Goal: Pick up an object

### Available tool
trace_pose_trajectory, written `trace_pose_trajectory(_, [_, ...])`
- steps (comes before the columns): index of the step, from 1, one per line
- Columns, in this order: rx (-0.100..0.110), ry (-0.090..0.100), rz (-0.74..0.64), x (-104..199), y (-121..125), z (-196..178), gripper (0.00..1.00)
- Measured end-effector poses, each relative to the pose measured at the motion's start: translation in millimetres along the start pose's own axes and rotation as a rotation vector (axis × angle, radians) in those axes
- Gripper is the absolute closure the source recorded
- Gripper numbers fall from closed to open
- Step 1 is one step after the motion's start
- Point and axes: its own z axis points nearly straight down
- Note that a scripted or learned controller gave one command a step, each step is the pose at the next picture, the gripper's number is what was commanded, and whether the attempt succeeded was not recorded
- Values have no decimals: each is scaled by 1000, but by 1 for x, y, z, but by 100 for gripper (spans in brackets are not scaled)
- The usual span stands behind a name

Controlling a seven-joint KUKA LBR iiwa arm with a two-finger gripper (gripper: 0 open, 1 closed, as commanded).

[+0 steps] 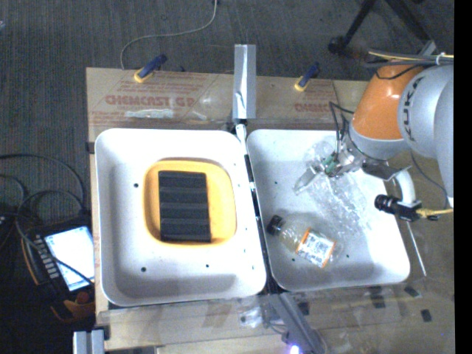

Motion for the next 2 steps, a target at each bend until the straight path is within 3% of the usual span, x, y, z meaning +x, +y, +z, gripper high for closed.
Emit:
trace_pose_trajectory(1, [-3,2,0,1,1,-9,100])
trace_pose_trajectory(2, [1,-1,70,82,53,-81,100])
